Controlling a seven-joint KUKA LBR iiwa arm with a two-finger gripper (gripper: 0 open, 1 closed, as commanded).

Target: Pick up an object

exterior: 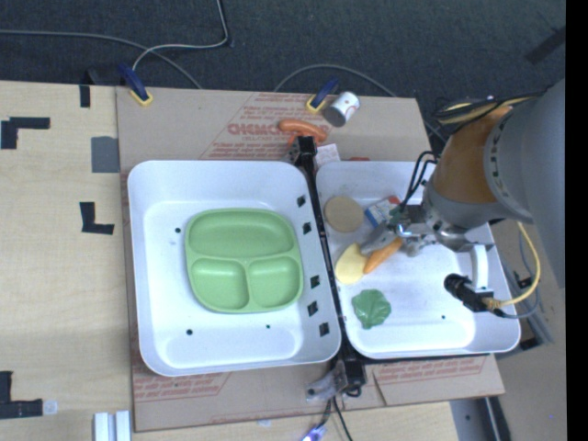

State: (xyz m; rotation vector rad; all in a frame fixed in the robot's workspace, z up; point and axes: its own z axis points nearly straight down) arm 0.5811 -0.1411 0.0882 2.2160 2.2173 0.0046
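The right bin (478, 338) holds several small objects: a tan round disc (344, 214), a yellow rounded piece (350, 265), an orange carrot-like piece (381, 255), a green leafy piece (371, 308) and a small blue and white item (378, 212). My gripper (386, 238) is low in this bin, reaching left from the grey wrist. It sits directly over the upper end of the orange piece, between the blue item and the yellow piece. The gripper hides part of the orange piece.
The left bin (152, 246) carries a green divided plate (244, 258). A black divider (317, 246) with clips separates the bins. Black and yellow cables (478, 294) hang over the right bin's right side. An orange clamp (303, 129) and a small cylinder (341, 108) lie behind the bins.
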